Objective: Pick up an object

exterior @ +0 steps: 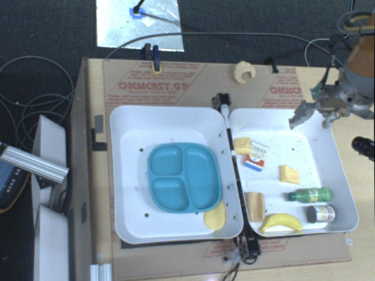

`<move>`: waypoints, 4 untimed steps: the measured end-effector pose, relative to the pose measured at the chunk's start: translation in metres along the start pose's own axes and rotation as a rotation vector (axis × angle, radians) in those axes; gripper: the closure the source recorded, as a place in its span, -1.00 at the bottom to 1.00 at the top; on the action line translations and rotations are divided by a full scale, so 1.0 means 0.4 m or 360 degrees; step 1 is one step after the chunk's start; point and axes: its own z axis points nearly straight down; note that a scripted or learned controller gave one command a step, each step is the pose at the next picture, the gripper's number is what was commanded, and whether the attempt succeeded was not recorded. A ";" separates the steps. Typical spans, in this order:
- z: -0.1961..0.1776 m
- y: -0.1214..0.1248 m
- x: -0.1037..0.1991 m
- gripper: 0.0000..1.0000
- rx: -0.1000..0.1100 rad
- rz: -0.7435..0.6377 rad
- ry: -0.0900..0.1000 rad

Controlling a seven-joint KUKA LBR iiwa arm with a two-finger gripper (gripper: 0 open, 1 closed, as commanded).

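Observation:
My gripper (pixel 313 116) hangs over the far right corner of the right bin (pixel 338 157), open, with nothing between its fingers. Below it in that bin lie a yellow block (pixel 242 145), a red, white and blue carton (pixel 256 156) and a cheese wedge (pixel 289 174). Along the near side are a green bottle (pixel 309 195), a dark jar (pixel 321 213), a banana (pixel 282 222) and a tan bread piece (pixel 255 206). All of them lie apart from the gripper.
The left bin (pixel 126 133) holds a blue divided plate (pixel 184 177) and a yellow slice (pixel 215 217) at its near right corner. A beige lump (pixel 244 72) lies on the bench behind the bins. A black divider clip (pixel 222 102) sits between the bins.

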 end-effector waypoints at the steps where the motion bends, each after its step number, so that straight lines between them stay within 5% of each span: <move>1: 0.356 -0.028 -0.078 -1.00 0.0013 0.0004 0.0002; 2: 0.456 -0.101 -0.048 -1.00 0.0004 0.0002 0.0001; 4: 0.496 -0.253 -0.085 -1.00 0.0001 0.0003 0.0001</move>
